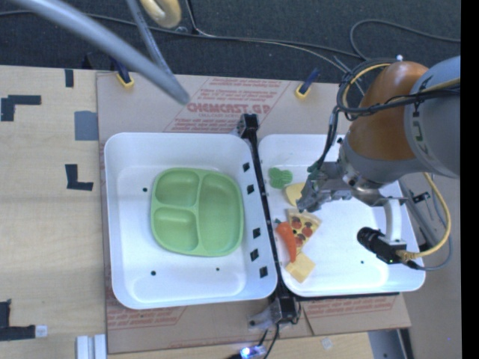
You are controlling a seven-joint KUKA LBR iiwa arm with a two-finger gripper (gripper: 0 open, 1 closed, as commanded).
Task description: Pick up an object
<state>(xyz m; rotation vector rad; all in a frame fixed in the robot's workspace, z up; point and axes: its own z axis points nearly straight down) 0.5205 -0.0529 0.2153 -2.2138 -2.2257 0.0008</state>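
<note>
You would have seen the gripper (308, 200) hanging low over the right bin (374, 275), close to that bin's left wall, with the grey arm (397, 133) reaching in from the right and bending down over the bin's back half. Whether it was open or closed I could not tell; the wrist covered that part. The toy food was bunched against the right bin's left wall, probably because the slanted view and shallow floor let pieces gather there: a green piece (281, 176) toward the back, a pale yellow piece (293, 194) just beside the gripper, a pizza slice (303, 226) below it, an orange carrot (287, 238) touching the slice, and a yellow cheese wedge (301, 268) nearest the front edge. The left bin (127, 275) carried a green divided plate (197, 211) at its middle. I judged the gripper was placed for the yellow piece or the slice, with nothing lifted yet.
</note>
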